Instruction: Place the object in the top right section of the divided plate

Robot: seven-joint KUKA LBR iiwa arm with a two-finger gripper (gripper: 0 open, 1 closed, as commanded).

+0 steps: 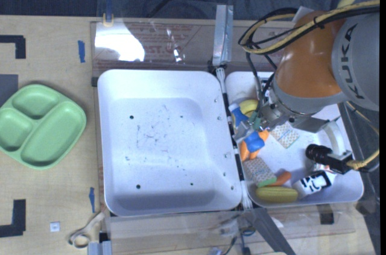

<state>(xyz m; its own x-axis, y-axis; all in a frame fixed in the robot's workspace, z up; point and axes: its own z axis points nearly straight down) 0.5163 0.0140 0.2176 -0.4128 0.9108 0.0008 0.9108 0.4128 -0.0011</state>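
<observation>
The object (254, 143) I take to be the orange piece in the right bin (347, 184), lying just below my gripper (260, 121) in the frame, among a blue piece (239, 116) and a yellow one (248, 107). Whether I grip anything I cannot tell; my wrist hides that. The divided plate (40, 125) sits far off to my left, across the whole left bin (163, 139), so the carry must run leftward to its top right section (36, 100)

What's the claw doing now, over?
Claw low in right white bin, over toy pile. Grip unclear. Green divided plate waits far left. Left white bin lies between.
</observation>
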